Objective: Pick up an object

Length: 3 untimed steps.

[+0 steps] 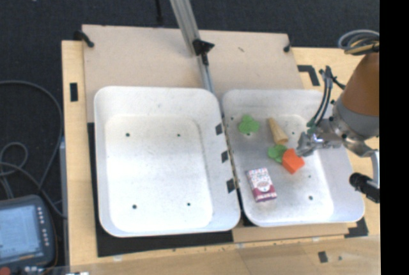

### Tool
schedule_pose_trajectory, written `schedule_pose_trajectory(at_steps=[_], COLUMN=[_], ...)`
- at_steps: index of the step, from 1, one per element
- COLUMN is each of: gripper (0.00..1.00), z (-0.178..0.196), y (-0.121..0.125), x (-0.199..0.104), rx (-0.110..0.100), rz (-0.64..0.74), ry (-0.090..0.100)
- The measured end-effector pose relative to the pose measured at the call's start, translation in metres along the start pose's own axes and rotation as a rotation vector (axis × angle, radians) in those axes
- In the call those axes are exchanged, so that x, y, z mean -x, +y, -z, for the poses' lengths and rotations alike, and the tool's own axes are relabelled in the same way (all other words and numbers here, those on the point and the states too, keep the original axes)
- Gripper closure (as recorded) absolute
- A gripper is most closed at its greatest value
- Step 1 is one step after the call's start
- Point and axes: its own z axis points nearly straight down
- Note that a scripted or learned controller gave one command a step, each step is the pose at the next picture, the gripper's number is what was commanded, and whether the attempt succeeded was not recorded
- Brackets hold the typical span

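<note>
Camera view, read left to right. At the far left, off the desk, a grey pendant with a screen lies on the dark floor, with loose black cable looped above it. The desk is pale wood with a lighter board laid across its back half. A slanted aluminium rail rises from the middle of that board toward the top edge.

Left bin: shallow, white, speckled, four small dark dots on its floor.

Right bin: touches the left bin along the middle seam, where small black clips sit. It holds five things. A green leafy piece lies toward the back left. Just right of it, a tan cone-like piece lies tilted, narrow end pointing up-left. Near the front, a small red-and-white carton lies flat, apart from the rest. In the middle, a second small green piece touches an orange block.

The hand sits low over the right bin, just above and right of the orange block; whether it touches the block cannot be told. Its state cannot be told: the tip is small and blurred. Behind it, the grey wrist and orange band enter from the right with dark hoses alongside.
</note>
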Motion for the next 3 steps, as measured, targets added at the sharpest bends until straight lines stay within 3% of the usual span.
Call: schedule_pose_trajectory(at_steps=[1, 2, 3], gripper=[1.00, 1.00, 1.00], z=[0.063, 0.077, 0.064], y=[0.004, 0.005, 0.010], x=[-0.004, -0.003, -0.054], rx=[0.001, -0.006, -0.007], rz=[0.001, 0.003, 0.004], ry=[0.000, 0.002, 0.003])
